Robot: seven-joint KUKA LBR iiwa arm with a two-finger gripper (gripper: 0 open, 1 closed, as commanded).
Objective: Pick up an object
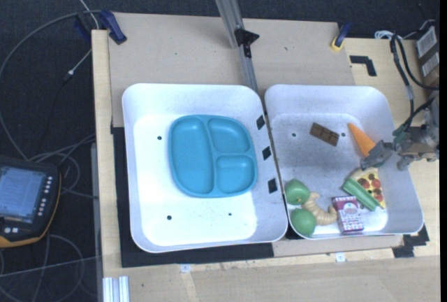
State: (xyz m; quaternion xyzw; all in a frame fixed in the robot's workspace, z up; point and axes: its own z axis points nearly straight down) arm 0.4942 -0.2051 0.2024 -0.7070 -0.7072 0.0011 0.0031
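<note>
My right bin (391,119) carries the pickable things: pizza slice (368,188), carrot (361,139), chocolate bar (324,133). My gripper (391,152) hangs at its right rim, just beside the carrot, fingers spread with nothing between them. Nothing is lifted yet; the grasp remains.

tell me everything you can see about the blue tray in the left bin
The blue tray is a rounded rectangle of what looks like smooth plastic, split by raised ridges into three compartments: one long section on its left and two smaller ones on its right. It lies flat, slightly rotated, on the floor of the left bin, near the middle, apart from the walls. Nothing sits in it or touches it.
</note>
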